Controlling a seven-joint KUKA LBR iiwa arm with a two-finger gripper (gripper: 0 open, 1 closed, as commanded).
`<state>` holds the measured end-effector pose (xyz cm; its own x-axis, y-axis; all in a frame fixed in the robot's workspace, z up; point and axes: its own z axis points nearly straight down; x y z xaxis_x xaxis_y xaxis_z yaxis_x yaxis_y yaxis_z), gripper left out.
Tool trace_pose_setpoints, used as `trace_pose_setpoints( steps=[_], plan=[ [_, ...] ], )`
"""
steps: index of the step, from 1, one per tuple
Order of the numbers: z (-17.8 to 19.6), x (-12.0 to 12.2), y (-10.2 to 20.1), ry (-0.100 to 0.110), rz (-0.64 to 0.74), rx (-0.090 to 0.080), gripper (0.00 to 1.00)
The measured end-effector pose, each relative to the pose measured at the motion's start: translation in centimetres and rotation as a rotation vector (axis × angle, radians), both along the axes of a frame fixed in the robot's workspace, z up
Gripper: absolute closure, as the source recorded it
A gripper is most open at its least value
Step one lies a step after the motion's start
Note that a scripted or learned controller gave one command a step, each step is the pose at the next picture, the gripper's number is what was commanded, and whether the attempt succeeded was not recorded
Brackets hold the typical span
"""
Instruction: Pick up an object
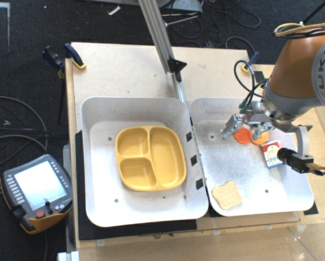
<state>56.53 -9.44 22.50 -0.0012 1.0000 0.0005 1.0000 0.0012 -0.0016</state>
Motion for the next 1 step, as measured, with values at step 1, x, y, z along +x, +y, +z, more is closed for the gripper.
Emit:
trace_pose_setpoints(
  steps=[1],
  plan=[
    [0.01,0.00,0.00,0.000,-0.001,0.000,0.00]
  ],
)
